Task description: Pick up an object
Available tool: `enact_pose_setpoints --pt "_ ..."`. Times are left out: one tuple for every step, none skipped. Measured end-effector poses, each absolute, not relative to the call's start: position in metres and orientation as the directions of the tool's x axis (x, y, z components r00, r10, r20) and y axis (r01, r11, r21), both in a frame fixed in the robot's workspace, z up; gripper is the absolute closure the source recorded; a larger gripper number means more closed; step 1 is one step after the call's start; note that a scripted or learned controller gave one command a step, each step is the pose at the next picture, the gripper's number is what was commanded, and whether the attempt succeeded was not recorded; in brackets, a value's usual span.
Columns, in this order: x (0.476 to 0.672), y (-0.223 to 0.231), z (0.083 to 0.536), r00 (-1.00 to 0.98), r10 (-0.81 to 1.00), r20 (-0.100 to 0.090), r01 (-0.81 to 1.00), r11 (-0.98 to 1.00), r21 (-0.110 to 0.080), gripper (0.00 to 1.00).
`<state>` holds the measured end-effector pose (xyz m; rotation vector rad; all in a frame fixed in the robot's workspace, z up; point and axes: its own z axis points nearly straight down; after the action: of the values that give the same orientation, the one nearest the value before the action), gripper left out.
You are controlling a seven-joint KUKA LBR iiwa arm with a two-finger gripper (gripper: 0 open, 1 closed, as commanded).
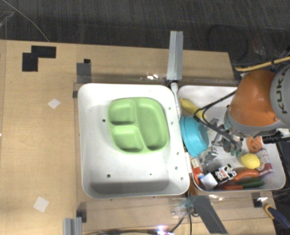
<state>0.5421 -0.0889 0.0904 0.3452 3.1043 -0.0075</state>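
Note:
My gripper [214, 150] hangs low over the middle of the right bin [279, 180], below the arm's orange band. It is just right of a cyan bowl [193, 134] that leans against the bin's left wall. A yellow lemon [250, 161] lies to its right, and a small orange object [255, 143] sits above the lemon. Under the gripper, along the bin's front, lie a black and white item [224, 172], a red piece [240, 176] and a green piece [250, 183]. A yellow banana-like object [188, 105] lies at the bin's back left. The arm hides the bin's back right.
The left bin [93, 146] holds a green divided plate [136, 124] near its middle. A grey metal post [175, 58] stands behind the gap between the two bins. Black cables run from the arm across the right bin. Wooden bench stretches away on the left.

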Motion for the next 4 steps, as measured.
enact_pose_setpoints --pt "0.642 -0.089 0.09 -0.954 0.301 0.009 0.301 0.954 -0.006 0.0" --pt "0.648 -0.09 0.105 -0.954 0.298 -0.019 0.298 0.955 -0.004 1.0" --pt "0.663 -0.073 0.192 -0.93 0.368 -0.018 0.368 0.93 0.006 1.0" --pt "0.634 -0.035 0.214 -0.907 0.42 -0.01 0.42 0.908 0.006 1.0"
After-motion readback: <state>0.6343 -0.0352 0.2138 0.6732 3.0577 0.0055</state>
